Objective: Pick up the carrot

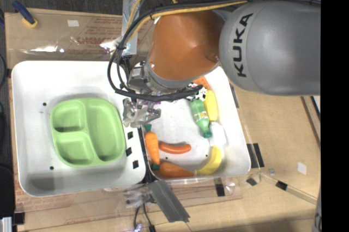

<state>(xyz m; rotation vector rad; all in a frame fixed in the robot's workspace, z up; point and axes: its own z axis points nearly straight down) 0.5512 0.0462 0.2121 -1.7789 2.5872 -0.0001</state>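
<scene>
- Upper right bin [240,138] mostly hidden under the arm [185,48].
- Gripper [140,112] at frame centre; finger state impossible to tell.
- Carrot [152,147] just below, untouched.
- Nearby: red sausage [174,147], green bottle [200,116], banana [213,160].
- Green divided tray [87,131] at left.

Two bins sit side by side on the worktop [283,138]: the left bin [27,89] holds a divided tray [87,132]. In the right bin [237,141], a carrot [152,147] lies along the left wall, with a sausage [174,147] just right of it. A banana [213,160] lies at the near right, a bottle [200,117] behind it, and the end effector [139,113] hangs over the bins' shared edge, behind the carrot.
</scene>
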